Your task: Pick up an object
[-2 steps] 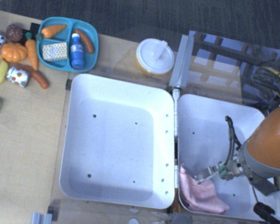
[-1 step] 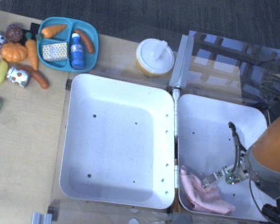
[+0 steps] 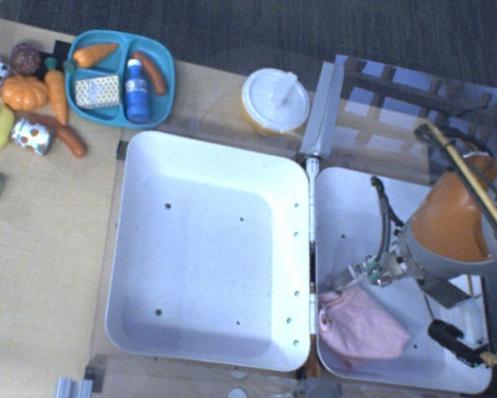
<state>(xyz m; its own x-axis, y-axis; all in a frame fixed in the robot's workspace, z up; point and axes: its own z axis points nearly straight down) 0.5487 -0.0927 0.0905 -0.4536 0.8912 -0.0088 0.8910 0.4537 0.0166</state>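
Pink cloth [image 3: 362, 325] sits crumpled at the right bin's [image 3: 420, 200] front-left corner | gripper [image 3: 364, 273] hovers just above its upper-left edge | fingers, honestly can't tell | left bin [image 3: 220, 169] alongside

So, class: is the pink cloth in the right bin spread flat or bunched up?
Bunched up. The pink cloth lies in a rumpled heap with folds near the right bin's front left corner.

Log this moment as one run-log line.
arm: over right bin | gripper: just above pink cloth | grasp: unconfirmed | left bin: idle
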